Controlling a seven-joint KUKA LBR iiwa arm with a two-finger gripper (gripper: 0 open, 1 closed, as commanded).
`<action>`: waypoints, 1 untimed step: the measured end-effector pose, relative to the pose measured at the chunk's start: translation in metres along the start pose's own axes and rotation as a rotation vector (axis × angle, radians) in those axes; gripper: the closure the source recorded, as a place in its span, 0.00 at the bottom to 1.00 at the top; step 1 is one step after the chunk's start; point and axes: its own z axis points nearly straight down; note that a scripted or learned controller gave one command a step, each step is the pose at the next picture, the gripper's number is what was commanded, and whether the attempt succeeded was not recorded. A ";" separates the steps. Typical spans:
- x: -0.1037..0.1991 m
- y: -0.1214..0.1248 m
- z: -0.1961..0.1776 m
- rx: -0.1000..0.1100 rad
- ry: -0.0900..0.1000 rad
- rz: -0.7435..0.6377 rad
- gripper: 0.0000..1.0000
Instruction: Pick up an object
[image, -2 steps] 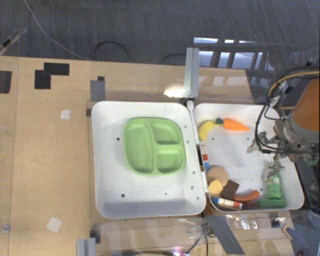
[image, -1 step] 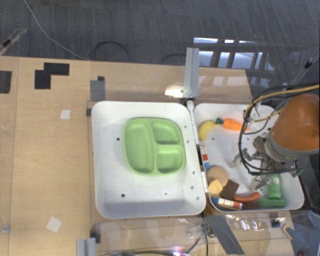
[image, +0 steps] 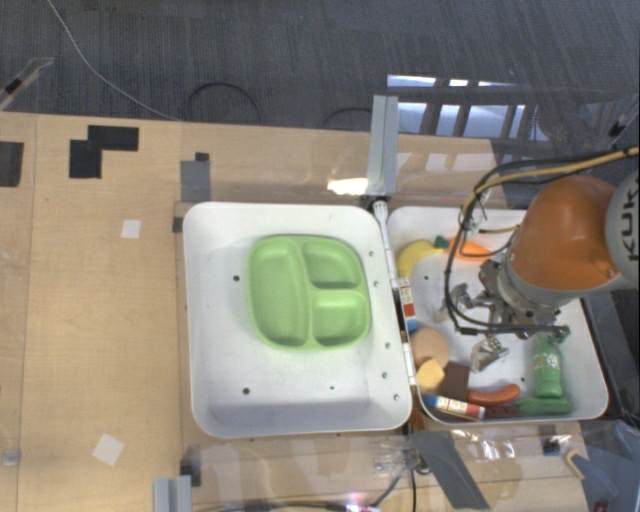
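Note:
The right white bin (image: 598, 372) holds several small items: a yellow lemon-like piece (image: 414, 257), an orange piece (image: 478, 246), a tan round piece (image: 431, 346), a yellow chunk (image: 430, 375), a brown block (image: 457, 378), a red sausage (image: 494, 395), a marker (image: 458, 405) and a green bottle (image: 547, 372). My gripper (image: 489, 353) hangs low over the middle of this bin, under the orange wrist band (image: 560, 238), just left of the green bottle. Nothing shows between its fingers.
The left white bin (image: 215, 330) holds a green three-compartment tray (image: 306, 290). A metal divider (image: 393, 290) runs between the bins. Black cables (image: 470, 230) loop off the arm above the right bin. Wooden bench top (image: 90, 330) lies to the left.

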 end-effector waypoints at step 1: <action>-0.029 0.015 0.000 -0.001 -0.001 -0.034 0.00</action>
